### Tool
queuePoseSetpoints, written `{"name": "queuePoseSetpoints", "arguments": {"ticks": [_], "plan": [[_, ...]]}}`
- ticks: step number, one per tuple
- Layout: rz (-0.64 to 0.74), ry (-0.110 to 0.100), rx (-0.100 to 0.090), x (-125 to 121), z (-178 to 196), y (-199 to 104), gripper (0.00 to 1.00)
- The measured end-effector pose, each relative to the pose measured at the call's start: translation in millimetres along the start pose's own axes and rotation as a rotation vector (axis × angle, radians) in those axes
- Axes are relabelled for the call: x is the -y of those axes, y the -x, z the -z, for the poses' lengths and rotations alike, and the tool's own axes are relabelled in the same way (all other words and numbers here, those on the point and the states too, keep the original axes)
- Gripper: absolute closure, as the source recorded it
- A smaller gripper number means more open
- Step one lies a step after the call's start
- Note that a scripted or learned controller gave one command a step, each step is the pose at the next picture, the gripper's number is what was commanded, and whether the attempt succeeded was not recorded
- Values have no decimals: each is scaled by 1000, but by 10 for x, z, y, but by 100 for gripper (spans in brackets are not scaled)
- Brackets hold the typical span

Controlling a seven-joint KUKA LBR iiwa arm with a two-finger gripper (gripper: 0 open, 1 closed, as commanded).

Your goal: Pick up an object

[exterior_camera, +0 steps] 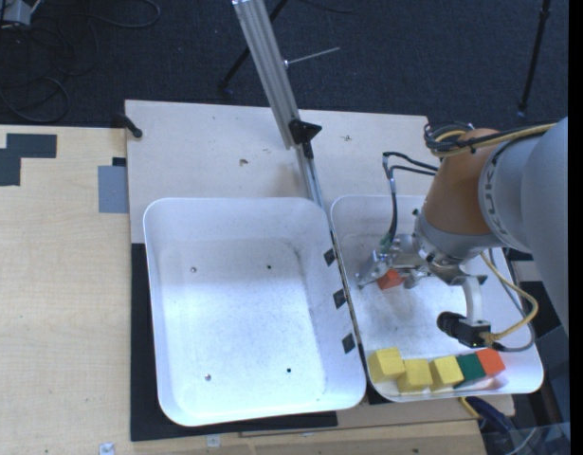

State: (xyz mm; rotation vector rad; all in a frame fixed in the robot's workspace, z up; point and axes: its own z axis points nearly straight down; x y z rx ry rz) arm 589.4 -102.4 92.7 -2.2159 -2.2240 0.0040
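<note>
Below us, we see the counter carrying two shallow white bins side by side. The left bin shows only its speckled floor. The right bin holds the blocks and the working end of the arm, which reaches in from the right edge of the counter, its orange band sitting just above the wrist.

We find the gripper low over the middle of the right bin, near the wall that this bin shares with the left one. An orange block sits right at the gripper's tip, touching it or nearly so. We cannot tell whether the block is between the fingers or merely lying on the bin floor beside them, and we cannot tell how the gripper stands, since the metal parts blur together there.

Along the near edge of the right bin we see a row of blocks lying close together: a yellow block at the left end, a second yellow block, a third yellow block, then a green block and an orange-red block towards the near right corner.

A slanted aluminium rail rises from the far edge of the counter, between the two bins.
</note>
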Motion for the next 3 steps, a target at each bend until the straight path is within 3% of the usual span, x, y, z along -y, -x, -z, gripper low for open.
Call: {"name": "queuePoseSetpoints", "arguments": {"ticks": [1,2,3], "plan": [[-6,1,0,13,125,19,100],[4,6,-4,-9,1018,-925,100],[1,-7,-3,722,965,-1447,100]]}}
